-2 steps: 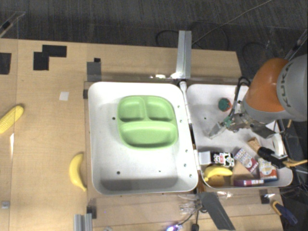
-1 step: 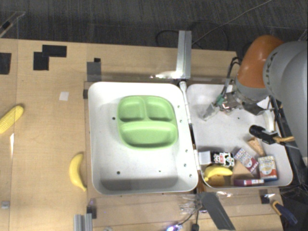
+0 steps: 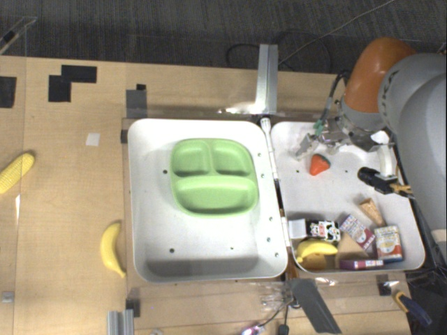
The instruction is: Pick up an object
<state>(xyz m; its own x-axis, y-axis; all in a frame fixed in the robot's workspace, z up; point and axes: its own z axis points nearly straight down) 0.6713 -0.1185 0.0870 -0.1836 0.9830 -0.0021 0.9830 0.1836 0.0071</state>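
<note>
My gripper (image 3: 312, 144) hangs low over the far part of the right bin (image 3: 412, 253), reaching in from the right under the orange-banded wrist. A small red strawberry-like object (image 3: 319, 164) lies on the bin floor just in front of and below it, apart from the gripper. Along the near edge of that bin lie a yellow banana-like piece (image 3: 316, 251), a black-and-white carton (image 3: 321, 230), several small packets (image 3: 356, 230) and a red-and-white box (image 3: 387, 243). A tan cone (image 3: 371, 210) lies above them.
The left bin (image 3: 150, 257) holds a green divided plate (image 3: 213, 175). On the bench left of the bins lie a yellow banana (image 3: 112, 248) and a yellow corn cob (image 3: 15, 173). A metal post (image 3: 268, 79) stands between the bins at the back.
</note>
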